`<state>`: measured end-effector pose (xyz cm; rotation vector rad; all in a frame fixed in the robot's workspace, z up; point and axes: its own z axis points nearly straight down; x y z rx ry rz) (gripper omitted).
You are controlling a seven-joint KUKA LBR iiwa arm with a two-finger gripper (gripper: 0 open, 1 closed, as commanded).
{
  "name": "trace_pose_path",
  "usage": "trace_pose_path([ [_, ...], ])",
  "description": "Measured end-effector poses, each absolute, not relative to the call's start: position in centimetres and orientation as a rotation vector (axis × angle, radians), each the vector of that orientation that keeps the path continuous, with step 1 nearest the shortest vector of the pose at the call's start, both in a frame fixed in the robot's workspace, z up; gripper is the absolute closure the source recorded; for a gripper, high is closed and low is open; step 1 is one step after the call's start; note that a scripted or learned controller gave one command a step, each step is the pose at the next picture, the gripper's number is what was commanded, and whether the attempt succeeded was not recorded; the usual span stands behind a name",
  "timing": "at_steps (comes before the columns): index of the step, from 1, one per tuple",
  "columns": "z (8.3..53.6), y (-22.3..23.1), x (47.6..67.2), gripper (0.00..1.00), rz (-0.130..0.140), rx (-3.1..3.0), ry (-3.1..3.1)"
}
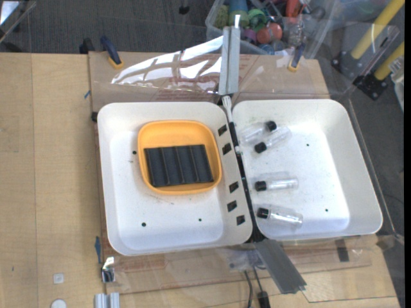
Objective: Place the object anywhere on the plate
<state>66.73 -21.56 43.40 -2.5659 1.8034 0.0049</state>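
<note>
An orange plate [178, 133] lies in the left white bin [122, 191]. On it rests a dark ribbed rectangular block [178, 165], covering most of the plate's floor. In the right white bin [334, 165] lie several clear plastic vials with black caps: two close together near the back left [273, 133], one in the middle [277, 185] and one near the front [280, 216].
A clear tub of colourful toys [276, 11] stands behind the bins. A metal divider bar [230, 63] runs back from the seam between the bins. Crumpled clear film [173, 66] lies behind the left bin. Wooden bench surrounds both bins.
</note>
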Motion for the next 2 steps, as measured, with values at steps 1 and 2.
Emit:
trace_pose_path([
  [1, 43.38, -21.25, 66.83, 1.0, -0.001, -2.834, 1.342],
  [2, 43.34, -21.33, 66.85, 1.0, -0.002, -2.893, 1.211],
])
